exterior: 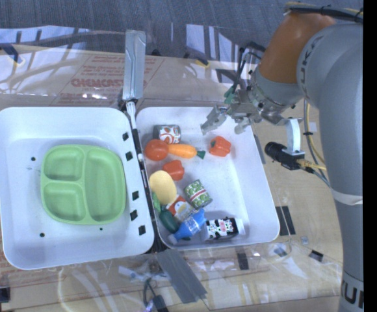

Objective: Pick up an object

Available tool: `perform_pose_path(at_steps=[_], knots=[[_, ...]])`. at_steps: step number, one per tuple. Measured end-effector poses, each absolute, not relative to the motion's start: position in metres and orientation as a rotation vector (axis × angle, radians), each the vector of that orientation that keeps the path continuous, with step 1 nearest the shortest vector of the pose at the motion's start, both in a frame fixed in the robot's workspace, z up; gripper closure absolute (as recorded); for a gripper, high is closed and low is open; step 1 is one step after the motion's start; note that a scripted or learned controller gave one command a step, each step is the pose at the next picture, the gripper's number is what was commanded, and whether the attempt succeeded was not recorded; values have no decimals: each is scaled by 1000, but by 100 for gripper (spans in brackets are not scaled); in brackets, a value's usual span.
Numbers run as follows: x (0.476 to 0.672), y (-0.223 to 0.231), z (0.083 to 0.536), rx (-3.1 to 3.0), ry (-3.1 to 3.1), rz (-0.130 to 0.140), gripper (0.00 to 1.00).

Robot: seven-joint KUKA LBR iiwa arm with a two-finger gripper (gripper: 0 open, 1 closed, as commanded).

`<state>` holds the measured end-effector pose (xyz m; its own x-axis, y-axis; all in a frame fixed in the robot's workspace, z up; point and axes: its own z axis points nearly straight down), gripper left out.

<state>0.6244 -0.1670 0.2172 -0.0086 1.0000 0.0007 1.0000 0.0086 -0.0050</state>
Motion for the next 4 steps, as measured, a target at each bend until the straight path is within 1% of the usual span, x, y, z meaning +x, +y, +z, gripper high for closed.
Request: perform_pose_path(at_steps=[1,2,3,4], knots=[[660,-110,114,-2196,-2267,-14,0],[609,-124,91,-2259,-2179,5,0],[608,-123,101,-2254,-2180,8,100],[658,-72,194,-2180,-2264,-3,100]])
